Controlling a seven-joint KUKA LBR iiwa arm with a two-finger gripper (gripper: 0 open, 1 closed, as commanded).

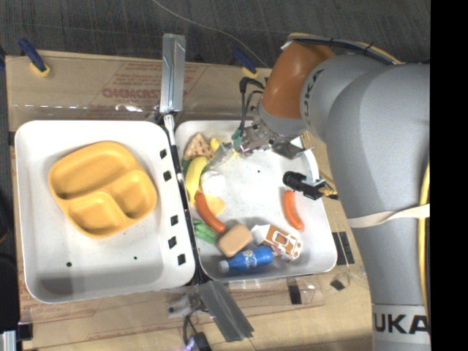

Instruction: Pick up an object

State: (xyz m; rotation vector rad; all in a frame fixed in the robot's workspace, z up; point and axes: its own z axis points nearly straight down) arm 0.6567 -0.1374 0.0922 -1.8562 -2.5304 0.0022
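Pick not yet done: tool (235, 146) low in right bin (314, 258) beside banana (194, 175), finger state impossible to tell, nothing seen lifted, grasp and raise remaining.

The light is even and rather bright, coming from above. The two shallow white plastic bins (44, 269) look a little overexposed. Soft shadows lie under the yellow sectioned tray (102, 187), toward 6 o'clock. The picture is slightly grainy.
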